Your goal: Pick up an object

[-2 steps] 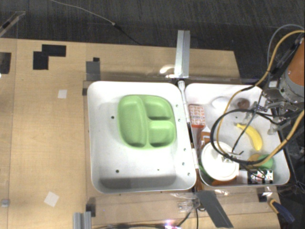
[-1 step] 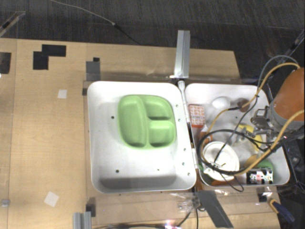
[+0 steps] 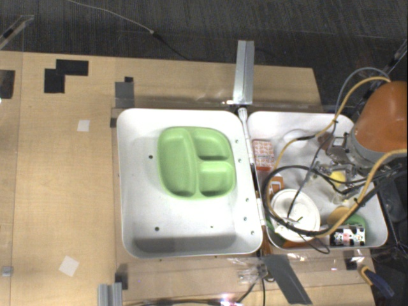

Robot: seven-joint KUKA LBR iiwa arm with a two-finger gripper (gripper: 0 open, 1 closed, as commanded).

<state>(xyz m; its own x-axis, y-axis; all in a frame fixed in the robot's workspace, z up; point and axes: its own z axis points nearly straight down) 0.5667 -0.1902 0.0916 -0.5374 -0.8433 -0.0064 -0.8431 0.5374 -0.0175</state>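
Note:
The right bin (image 3: 280, 121) holds a jumble of small things. A white round bowl (image 3: 294, 211) lies at its front, with black cables crossing over it. An orange-and-white packet (image 3: 262, 150) lies by the bin's left wall, and a small brown item (image 3: 275, 187) sits just below it. A yellow object (image 3: 340, 176) and a green object with a label (image 3: 350, 232) lie toward the right side. My gripper (image 3: 329, 156) hangs low over the bin's right half, above the yellow object, partly hidden by cables and the wrist.
The left bin (image 3: 137, 171) holds a green divided plate (image 3: 195, 161). A metal post (image 3: 245, 72) stands behind the wall between the bins. The arm's orange band (image 3: 384, 115) and looping cables (image 3: 299, 171) cover the right bin's right side.

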